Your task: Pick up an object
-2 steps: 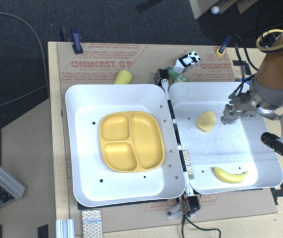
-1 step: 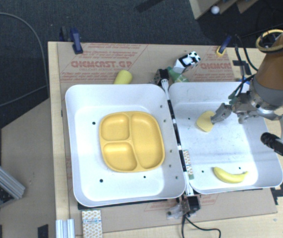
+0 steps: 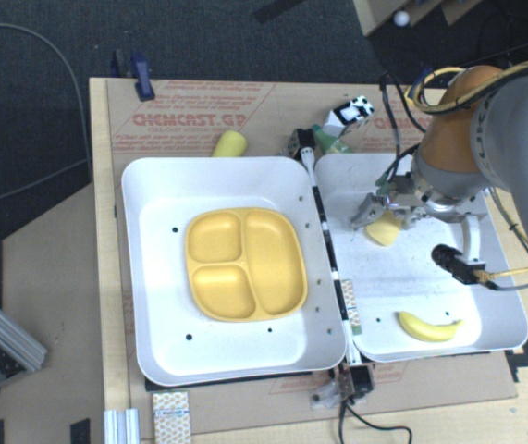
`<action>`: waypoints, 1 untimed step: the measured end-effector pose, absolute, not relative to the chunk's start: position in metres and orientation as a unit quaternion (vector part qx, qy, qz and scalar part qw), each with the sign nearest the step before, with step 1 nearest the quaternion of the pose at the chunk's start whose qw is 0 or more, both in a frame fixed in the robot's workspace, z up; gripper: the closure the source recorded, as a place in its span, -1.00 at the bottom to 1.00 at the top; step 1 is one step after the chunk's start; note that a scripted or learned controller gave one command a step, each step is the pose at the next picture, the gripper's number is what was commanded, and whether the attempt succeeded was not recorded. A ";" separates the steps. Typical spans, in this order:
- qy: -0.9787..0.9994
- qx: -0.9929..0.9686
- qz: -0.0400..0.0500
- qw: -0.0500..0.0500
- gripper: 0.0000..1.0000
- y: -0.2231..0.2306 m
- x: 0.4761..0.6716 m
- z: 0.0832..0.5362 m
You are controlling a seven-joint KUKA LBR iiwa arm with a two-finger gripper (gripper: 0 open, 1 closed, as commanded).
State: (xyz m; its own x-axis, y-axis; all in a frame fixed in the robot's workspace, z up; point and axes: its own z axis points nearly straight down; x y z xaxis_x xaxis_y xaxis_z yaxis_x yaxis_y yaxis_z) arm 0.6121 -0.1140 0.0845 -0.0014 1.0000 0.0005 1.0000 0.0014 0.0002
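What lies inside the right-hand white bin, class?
In the right bin lie a banana near the front edge and a pale yellow object under the hand. The arm covers the bin's far right corner, so nothing there can be judged.

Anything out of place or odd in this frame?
One thing: a small yellow cylinder-shaped object lies on the cardboard bench top, behind the left white bin rather than in it. The yellow divided plate and the banana sit inside the bins.

arm (image 3: 522, 128): grey casing | orange band above wrist | yellow and black cables | tool (image 3: 388, 206): metallic grey
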 end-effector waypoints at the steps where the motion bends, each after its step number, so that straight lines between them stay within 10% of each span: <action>1: -0.708 -0.706 0.000 -0.001 1.00 -0.114 0.613 0.095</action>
State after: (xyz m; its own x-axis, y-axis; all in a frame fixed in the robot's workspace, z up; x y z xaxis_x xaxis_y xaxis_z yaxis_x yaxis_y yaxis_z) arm 0.6127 -0.1144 0.0952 -0.0027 1.0000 -0.0015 1.0000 0.0027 0.0017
